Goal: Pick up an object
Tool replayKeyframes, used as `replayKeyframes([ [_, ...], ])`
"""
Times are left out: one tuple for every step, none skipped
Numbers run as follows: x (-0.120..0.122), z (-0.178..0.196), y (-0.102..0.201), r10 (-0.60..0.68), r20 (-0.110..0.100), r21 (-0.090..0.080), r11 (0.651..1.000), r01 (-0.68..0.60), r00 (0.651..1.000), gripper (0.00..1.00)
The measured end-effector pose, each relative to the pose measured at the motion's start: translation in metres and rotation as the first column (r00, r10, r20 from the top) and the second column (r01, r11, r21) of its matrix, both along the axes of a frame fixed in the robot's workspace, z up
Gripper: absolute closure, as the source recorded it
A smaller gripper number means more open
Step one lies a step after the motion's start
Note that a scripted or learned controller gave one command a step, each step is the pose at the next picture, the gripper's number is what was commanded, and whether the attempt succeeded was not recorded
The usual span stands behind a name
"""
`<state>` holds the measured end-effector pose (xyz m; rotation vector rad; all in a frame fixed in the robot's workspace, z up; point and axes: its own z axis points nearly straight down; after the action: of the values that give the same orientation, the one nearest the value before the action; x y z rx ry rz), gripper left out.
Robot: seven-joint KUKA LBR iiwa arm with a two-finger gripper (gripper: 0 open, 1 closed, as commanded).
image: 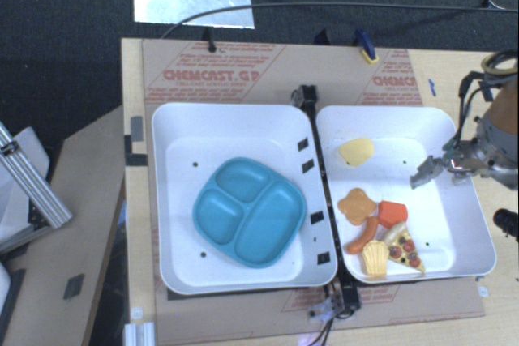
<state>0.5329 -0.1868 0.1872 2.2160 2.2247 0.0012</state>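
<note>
The right bin (466,255) holds several toy foods. A pale yellow chip (356,150) lies near its far left. Toward the front left lie an orange cookie (354,206), a red-orange block (392,212), a sausage (362,238), a pizza slice (404,248) and yellow fries (374,258), packed close together. My gripper (442,173) hangs over the right side of this bin, open, with nothing between its fingers. It is well to the right of the chip and up and right of the block.
In the left bin (174,174) lies a blue divided plate (249,211). A black divider (318,182) runs between the bins. A grey metal frame (28,182) stands at the far left, beyond the bench.
</note>
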Motion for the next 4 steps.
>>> replayKeyframes([
  [0.005, -0.047, 0.008, 0.002, -0.003, 0.002, 1.0, -0.002, 1.0, 0.0],
  [0.008, -0.096, 0.008, -0.003, 0.007, -0.001, 1.0, 0.003, 1.0, 0.0],
  [0.007, -0.086, 0.008, -0.002, 0.002, -0.001, 1.0, 0.002, 1.0, 1.0],
  [0.009, -0.022, 0.005, 0.0, 0.005, -0.002, 1.0, 0.0, 1.0, 1.0],
])
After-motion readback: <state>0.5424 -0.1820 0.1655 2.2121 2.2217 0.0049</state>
